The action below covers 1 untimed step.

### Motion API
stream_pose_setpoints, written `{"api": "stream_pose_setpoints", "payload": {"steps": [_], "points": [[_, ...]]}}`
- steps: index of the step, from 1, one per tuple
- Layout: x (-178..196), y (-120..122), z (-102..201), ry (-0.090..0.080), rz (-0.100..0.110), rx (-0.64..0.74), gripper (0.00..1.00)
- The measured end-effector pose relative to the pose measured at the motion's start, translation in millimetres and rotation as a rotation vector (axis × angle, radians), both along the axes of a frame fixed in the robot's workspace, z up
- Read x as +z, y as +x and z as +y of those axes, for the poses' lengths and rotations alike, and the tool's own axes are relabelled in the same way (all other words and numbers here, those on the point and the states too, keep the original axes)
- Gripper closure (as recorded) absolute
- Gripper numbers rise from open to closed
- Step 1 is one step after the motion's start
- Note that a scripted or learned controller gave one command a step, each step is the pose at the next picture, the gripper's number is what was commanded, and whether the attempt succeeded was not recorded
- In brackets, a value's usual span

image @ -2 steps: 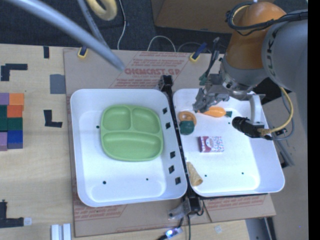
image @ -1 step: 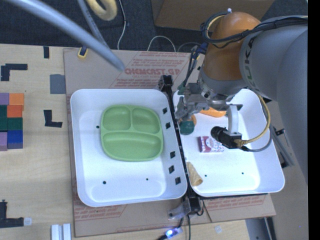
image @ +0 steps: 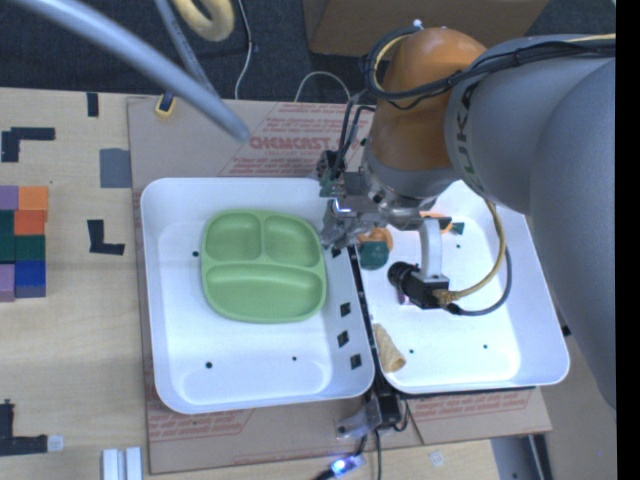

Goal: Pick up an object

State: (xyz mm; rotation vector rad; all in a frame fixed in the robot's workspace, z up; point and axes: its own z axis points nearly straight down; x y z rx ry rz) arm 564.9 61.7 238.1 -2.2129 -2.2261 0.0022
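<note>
Gripper (image: 352, 230) sits low over the divider between the 2 bins, beside a small teal object (image: 373, 256) in the right bin (image: 520, 358). Finger state unreadable from here. Green tray (image: 264, 266) lies in the left bin (image: 170, 358).

A flat brown cardboard sheet (image: 290, 138) with red printing covers the middle of a pale wooden bench top (image: 70, 368). Left of the sheet, black tape marks (image: 100, 238) and a stack of coloured blocks (image: 25, 243) sit on the wood. Behind the sheet lie dark blue carpet (image: 90, 63) and a brown cardboard box (image: 430, 3).
</note>
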Motion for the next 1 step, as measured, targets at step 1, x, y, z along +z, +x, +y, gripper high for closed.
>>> {"api": "stream_pose_setpoints", "payload": {"steps": [1], "points": [[-7.6,-20.7,39.2,-0.001,0.001,-0.001,1.0]]}}
